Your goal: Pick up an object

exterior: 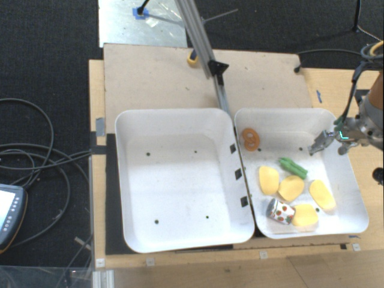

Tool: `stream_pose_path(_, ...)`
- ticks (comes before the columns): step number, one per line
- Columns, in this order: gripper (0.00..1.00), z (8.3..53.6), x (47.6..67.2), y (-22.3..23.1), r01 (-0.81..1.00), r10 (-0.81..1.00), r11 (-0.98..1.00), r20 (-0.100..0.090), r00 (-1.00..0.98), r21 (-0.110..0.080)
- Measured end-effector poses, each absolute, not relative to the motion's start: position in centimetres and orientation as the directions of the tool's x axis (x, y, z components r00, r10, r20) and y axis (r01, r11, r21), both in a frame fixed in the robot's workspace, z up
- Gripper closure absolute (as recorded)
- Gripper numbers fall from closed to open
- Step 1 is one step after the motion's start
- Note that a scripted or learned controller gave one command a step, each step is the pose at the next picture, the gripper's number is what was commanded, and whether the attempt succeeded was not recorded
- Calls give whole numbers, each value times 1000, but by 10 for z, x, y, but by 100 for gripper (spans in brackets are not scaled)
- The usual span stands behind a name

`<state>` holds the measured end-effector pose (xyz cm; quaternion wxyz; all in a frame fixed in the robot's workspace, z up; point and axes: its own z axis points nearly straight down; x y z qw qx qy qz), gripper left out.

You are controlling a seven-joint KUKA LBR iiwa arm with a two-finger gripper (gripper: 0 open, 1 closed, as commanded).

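**Q:** Status on the pick?

**A:** Not done, by my reading. Nothing sits between my fingers. All candidates lie in the right bin (336, 120): an orange ring (250, 138) near the back-left corner, a green piece (293, 167) mid-bin, four yellow pieces (one at (269, 180), one touching it at (291, 188), one further right at (322, 195), one at the front at (305, 216)) and a small patterned cup (280, 211) lying on its side just beside the front yellow piece. The left bin (129, 122) holds none of them.

**Q:** Claw state and pose?

**A:** My gripper (321, 143) is above the right bin's far-right part, reaching in from the right, tips pointing left and down toward the bin floor. Whether it is spread or pressed together I cannot tell; it reads too small. It is apart from every object; the green piece is nearest.

**Q:** What remains?

**A:** Judged: choose a target, descend, close, lift. The whole grasp is ahead.
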<state>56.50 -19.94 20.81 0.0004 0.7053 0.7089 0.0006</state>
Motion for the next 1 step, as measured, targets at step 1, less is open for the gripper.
stream_pose_path(1, 0, 146, 567, -197, 1000, 1000, 2, 1, -2, -3)
